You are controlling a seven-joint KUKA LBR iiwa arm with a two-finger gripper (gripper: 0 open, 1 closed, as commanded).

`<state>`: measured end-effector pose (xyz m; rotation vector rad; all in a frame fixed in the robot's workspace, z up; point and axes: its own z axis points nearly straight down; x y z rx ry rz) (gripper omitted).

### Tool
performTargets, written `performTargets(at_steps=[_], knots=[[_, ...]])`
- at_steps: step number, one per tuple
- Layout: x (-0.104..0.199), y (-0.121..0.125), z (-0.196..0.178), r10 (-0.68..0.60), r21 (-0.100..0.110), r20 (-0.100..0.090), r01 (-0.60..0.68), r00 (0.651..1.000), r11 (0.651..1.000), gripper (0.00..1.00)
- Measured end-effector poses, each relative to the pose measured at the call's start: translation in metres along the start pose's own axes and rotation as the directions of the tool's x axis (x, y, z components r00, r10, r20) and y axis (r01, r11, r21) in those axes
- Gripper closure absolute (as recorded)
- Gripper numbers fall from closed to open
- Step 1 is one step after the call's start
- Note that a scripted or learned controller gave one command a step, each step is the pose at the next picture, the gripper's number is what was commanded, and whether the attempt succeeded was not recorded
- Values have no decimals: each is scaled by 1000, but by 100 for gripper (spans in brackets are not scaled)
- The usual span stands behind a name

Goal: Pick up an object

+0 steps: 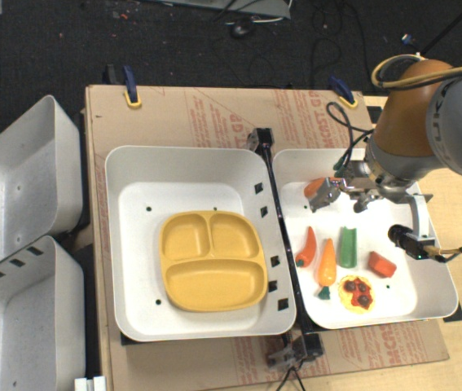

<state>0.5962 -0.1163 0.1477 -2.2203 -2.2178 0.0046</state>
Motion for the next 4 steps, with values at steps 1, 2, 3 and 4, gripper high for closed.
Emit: performTargets(at_steps=[1, 2, 3, 4], knots=[[1, -1, 54, 0, 1, 0, 0, 1000, 1000, 0], [0, 1, 40, 1, -5, 1, -1, 1000, 1000, 100], [-10, 4, -13, 0, -10, 2, 0, 1000, 1000, 100], [-7, 14, -73, -4, -12, 2, 4, 1000, 1000, 100]])
